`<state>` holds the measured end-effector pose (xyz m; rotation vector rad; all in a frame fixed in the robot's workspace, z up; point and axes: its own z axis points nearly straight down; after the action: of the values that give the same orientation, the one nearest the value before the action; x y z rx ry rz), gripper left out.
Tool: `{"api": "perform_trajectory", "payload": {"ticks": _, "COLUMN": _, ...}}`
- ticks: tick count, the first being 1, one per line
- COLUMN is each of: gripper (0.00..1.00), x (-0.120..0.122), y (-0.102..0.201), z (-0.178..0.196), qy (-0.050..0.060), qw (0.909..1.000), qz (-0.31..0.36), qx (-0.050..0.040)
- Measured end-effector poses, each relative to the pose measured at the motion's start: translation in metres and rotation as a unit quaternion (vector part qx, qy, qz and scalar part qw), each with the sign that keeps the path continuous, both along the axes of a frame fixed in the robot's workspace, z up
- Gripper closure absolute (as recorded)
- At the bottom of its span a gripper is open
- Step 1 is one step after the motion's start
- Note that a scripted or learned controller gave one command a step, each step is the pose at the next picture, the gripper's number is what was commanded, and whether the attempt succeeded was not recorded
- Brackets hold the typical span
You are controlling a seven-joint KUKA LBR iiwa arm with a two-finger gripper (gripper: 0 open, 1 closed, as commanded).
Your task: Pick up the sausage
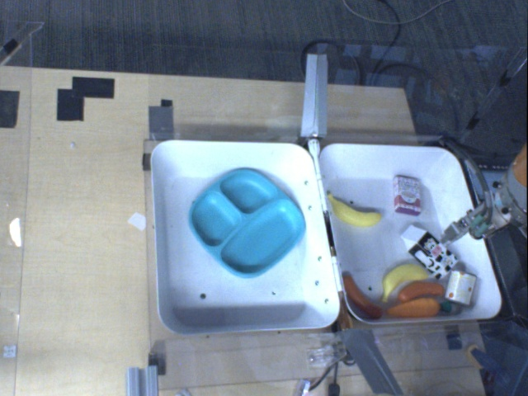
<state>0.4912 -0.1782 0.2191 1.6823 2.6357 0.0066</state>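
sausage (pixel 360 297) sits at the near-left corner of the right bin (pixel 367 165), hand (pixel 462 228) hovering by that bin's right wall, can't tell its grip state.

Pale wooden bench (pixel 74 246) is carrying two white bins side by side, left bin (pixel 173 304) touching right bin (pixel 445 159), black patches (pixel 82 96) sitting far-left.

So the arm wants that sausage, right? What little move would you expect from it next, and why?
Probably a short shift toward the near left corner of the right bin. The gripper sits by the bin's right side, above a black-and-white patterned item, while the dark reddish sausage lies along the bin's front left edge, beside a carrot and a banana. It needs to get over the sausage before descending.
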Motion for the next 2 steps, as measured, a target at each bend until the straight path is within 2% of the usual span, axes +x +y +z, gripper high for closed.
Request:
{"api": "perform_trajectory", "payload": {"ticks": 1, "gripper": 1.0, "x": 0.015, "y": 0.046, "z": 0.02, "qy": 0.004, "qw": 1.0, "qz": -0.002, "qx": 0.0016}}
{"api": "perform_trajectory", "payload": {"ticks": 2, "gripper": 1.0, "x": 0.007, "y": 0.073, "z": 0.018, "qy": 0.004, "qw": 0.9738, "qz": 0.227, "qx": -0.001}}
